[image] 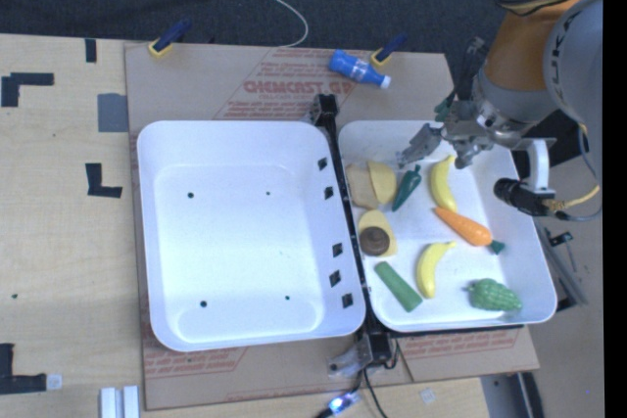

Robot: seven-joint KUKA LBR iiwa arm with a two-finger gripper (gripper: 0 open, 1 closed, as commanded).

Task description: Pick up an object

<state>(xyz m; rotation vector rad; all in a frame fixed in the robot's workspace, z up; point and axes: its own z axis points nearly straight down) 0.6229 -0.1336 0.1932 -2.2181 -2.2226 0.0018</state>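
Note:
The right bin (524,255) holds several toy foods. A yellow banana (443,183) lies upright near the back, with a dark green pepper (407,189) and a yellow wedge (381,181) to its left. An orange carrot (462,227), a second banana (431,267), a green cucumber (398,288), a knobbly green piece (493,296) and a tan round roll (375,236) lie nearer the front. My gripper (433,155) hovers over the bin's back part, just above the pepper and the first banana. It is open, with nothing between its fingers.
The left bin (157,210) stands beside the right one, parted by a black clip strip (335,201). A blue bottle (357,69) lies on the cardboard behind the bins. A white cable (284,5) runs down from the back. The arm fills the upper right.

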